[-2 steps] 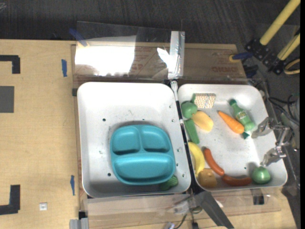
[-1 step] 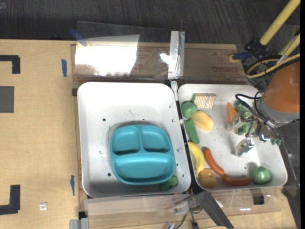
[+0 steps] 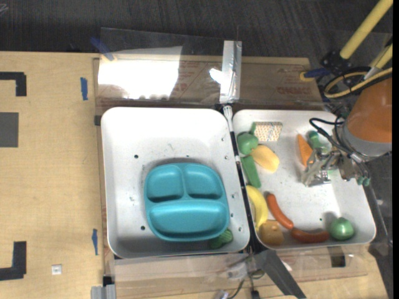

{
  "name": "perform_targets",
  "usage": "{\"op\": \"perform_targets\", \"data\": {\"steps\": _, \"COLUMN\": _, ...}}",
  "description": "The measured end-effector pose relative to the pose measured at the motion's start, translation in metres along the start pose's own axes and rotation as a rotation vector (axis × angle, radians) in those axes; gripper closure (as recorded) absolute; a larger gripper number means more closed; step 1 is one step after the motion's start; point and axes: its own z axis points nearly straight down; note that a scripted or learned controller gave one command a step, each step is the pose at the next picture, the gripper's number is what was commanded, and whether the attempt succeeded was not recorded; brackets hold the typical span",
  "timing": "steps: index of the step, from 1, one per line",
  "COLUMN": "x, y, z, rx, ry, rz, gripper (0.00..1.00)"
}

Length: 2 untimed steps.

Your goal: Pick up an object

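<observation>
The right bin (image 3: pixel 349 195) holds several toy foods. An orange carrot (image 3: pixel 303 149) and a small green piece (image 3: pixel 318 141) lie near its far right side. My gripper (image 3: pixel 318 172) hangs low over the bin floor just right of the carrot, its metal tip close to the white surface. Nothing is visibly held in it. Along the bin's left side lie a green round fruit (image 3: pixel 247 143), a yellow fruit (image 3: pixel 267 159), a green cucumber (image 3: pixel 252 171) and a banana (image 3: pixel 257 205). Near the front are an orange-red sausage (image 3: pixel 278 210), a brown potato (image 3: pixel 271 232), a red sausage (image 3: pixel 310 235) and a green ball (image 3: pixel 341 228).
A corn piece (image 3: pixel 268 131) sits at the far edge of the right bin. The left bin (image 3: pixel 124 136) carries a teal divided plate (image 3: pixel 186 199), with a small green item (image 3: pixel 222 237) by its front right corner. Cables (image 3: pixel 340 83) and a yellow rod (image 3: pixel 371 20) stand behind the arm.
</observation>
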Motion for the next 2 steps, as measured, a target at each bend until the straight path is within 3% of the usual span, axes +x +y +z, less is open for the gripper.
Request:
{"op": "perform_targets", "data": {"steps": 1, "x": 0.001, "y": 0.0, "z": 0.001, "rx": -0.001, "ry": 0.002, "rz": 0.0, "gripper": 0.0}}
{"op": "perform_targets", "data": {"steps": 2, "x": -0.031, "y": 0.024, "z": 0.015, "rx": -0.005, "ry": 0.015, "rz": 0.09, "gripper": 0.0}}
